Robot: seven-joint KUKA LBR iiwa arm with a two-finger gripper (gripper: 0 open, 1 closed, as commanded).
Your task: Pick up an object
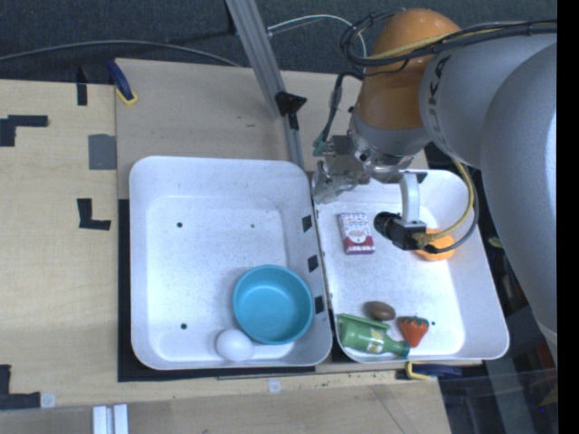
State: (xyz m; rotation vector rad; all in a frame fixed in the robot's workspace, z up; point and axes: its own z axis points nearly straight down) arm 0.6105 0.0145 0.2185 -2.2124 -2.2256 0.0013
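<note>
My gripper (328,181) hangs over the far left corner of the right bin (470,333), close to the divider between the bins. Nothing shows in its grip. Just below it and slightly right, a small red and white box (356,232) lies flat on the bin floor. Along the near edge of this bin lie a green bottle (366,335), a brown oval piece (380,311) and a toy strawberry (413,330). An orange and yellow item (438,245) is partly hidden behind a black part of the wrist.
The left bin (181,242) holds a blue bowl (271,303) and a white ball (233,343) at its near right corner. A grey pole (262,52) slants down to the bins' far edge. The bulky arm covers the right bin's far right side.
</note>
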